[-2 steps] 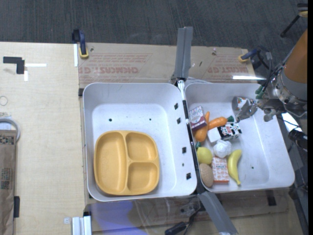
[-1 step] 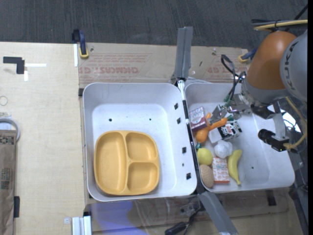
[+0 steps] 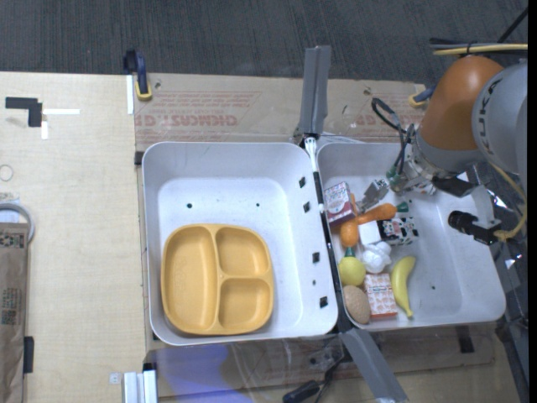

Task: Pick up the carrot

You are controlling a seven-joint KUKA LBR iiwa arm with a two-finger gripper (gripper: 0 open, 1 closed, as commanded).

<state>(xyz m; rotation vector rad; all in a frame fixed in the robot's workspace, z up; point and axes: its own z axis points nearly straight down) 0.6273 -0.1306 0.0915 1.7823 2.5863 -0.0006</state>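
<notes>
Reaching in from the right, the arm [image 3: 470, 107] is seen over the right bin [image 3: 453, 296], with the tool [image 3: 394, 183] low near that bin's upper left area. Whether the tool is spread or closed cannot be told, and nothing can be made out in its hold. The carrot [image 3: 367, 220] is found in the right bin, lying roughly level, its thick end near the divider between the bins and its thin end pointing right, just below the tool. It is crowded: a red-and-white packet [image 3: 337, 200] touches it from above left, a lemon [image 3: 351, 269] sits below, a white crumpled item [image 3: 375, 256] just beside that, and a small dark-printed box [image 3: 404, 229] near the thin end. A banana [image 3: 404, 282] lies further down. The left bin [image 3: 226, 175] carries a yellow divided plate [image 3: 218, 277]. The step is judged to be the approach. For a clean grasp, the tool should be centred over the carrot's middle, closing across its narrow width, and lowered without the packet or box being caught. Slip along the tapered body is the likely risk.
</notes>
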